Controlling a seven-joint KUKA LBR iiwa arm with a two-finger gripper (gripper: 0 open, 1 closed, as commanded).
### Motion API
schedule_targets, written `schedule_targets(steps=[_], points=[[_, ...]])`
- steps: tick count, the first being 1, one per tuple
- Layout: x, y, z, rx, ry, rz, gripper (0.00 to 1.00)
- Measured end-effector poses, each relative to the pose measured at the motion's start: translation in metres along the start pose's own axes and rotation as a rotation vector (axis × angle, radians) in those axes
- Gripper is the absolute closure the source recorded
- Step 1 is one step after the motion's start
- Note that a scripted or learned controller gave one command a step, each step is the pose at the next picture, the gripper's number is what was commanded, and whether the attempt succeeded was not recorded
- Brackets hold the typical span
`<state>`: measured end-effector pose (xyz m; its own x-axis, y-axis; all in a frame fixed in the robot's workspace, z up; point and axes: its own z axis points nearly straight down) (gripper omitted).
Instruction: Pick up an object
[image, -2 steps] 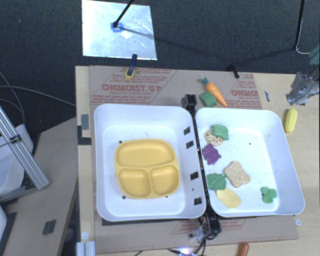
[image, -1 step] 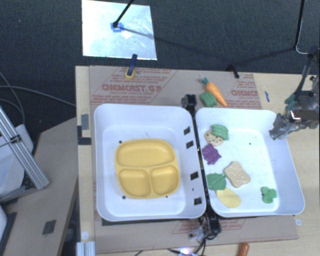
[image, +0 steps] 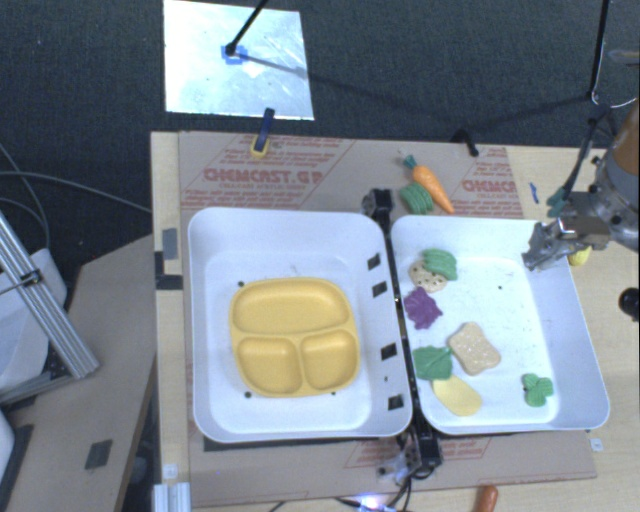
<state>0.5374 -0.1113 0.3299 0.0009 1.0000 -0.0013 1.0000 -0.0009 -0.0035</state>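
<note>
Counter (image: 110, 350), overlaid with printed cardboard (image: 330, 172), on which two shallow white bins are set side by side. Left bin (image: 215, 240): one yellow divided tray (image: 294, 334) with three compartments is laid flat near the centre. Right bin (image: 570, 330): seven small items are held. A green leafy piece (image: 441, 262) is placed at the upper left, touching a speckled biscuit (image: 424, 278) just below it. A purple piece (image: 422, 308) is found beneath these, near the bin's left wall. A slice of toast (image: 473, 348) is laid near the middle, with a green leaf (image: 432, 362) just beside it and a pale yellow piece (image: 458, 396) touching that leaf's lower edge. A small green sprig (image: 537, 389) is set apart toward the lower right corner. Beyond the bins, on the cardboard, an orange carrot (image: 433, 184) and a green piece (image: 415, 198) are laid together. Hand (image: 538, 252): positioned over the right bin's upper right corner, well apart from the listed items. Whether it is open or closed cannot be told.
</note>
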Motion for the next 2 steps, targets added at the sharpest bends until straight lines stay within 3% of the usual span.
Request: schedule_targets(steps=[1, 2], points=[[-0.01, -0.053, 0.07, 0.004, 0.003, 0.002, 1.0], [0.024, -0.049, 0.032, -0.01, 0.001, -0.008, 1.0]])
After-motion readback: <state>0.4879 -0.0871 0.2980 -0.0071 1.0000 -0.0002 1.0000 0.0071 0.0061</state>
